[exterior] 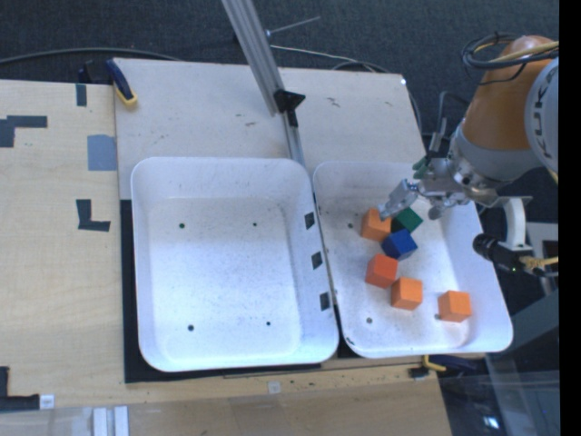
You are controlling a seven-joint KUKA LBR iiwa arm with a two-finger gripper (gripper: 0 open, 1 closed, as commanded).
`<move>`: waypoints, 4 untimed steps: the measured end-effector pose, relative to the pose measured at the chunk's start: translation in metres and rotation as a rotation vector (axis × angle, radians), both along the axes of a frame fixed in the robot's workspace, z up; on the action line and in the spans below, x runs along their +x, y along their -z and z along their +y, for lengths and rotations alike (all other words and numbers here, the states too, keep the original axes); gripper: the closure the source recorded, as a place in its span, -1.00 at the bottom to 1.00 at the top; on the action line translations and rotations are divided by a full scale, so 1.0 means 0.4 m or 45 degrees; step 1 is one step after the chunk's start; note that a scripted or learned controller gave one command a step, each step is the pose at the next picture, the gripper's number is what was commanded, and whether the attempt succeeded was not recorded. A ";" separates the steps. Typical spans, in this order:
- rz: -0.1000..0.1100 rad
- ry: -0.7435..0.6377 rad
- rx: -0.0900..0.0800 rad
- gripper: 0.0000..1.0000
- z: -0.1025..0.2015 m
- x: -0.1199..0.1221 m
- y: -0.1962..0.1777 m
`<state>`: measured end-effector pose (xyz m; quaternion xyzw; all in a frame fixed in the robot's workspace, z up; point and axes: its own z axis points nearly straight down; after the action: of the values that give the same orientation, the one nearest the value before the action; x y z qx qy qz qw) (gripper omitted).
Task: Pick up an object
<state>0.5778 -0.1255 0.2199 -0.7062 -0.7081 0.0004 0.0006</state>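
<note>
Overhead slanted view of a worktop [54,243] bearing two shallow white bins side by side. The left bin [145,271] carries only dark specks; the right bin [490,334] holds the loose blocks. The arm [508,107] reaches in from the right, and its claw [399,205] sits low over the upper cluster, just above a green block [409,219] and beside an orange block [374,224]; a blue block [398,243] touches the green one from below. Whether the claw is open or closed cannot be told, as its tips merge with the blocks beneath. Three more orange blocks lie apart: one [382,270] under the blue block, one [407,292] just beside that, and one [454,305] nearer the bin's right wall. No block is seen lifted. Judged from this layout, the step in hand is the descent onto the green block. To do it well, the tips should straddle two free faces of that block rather than the faces pressed against its blue and orange neighbours, come down squarely, close only once low enough, and lift straight up so the neighbours are not dragged.
</note>
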 end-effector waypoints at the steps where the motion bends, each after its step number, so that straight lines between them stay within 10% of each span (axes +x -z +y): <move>1: -0.008 0.000 -0.008 -1.00 0.031 0.049 0.263; 2: -0.046 -0.008 -0.004 -1.00 -0.012 0.193 0.279; 3: -0.014 -0.003 -0.003 -1.00 0.082 0.130 0.308; 4: -0.014 0.000 -0.004 -1.00 0.035 0.241 0.094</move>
<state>0.6741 -0.1114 0.1823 -0.7060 -0.7082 -0.0024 -0.0042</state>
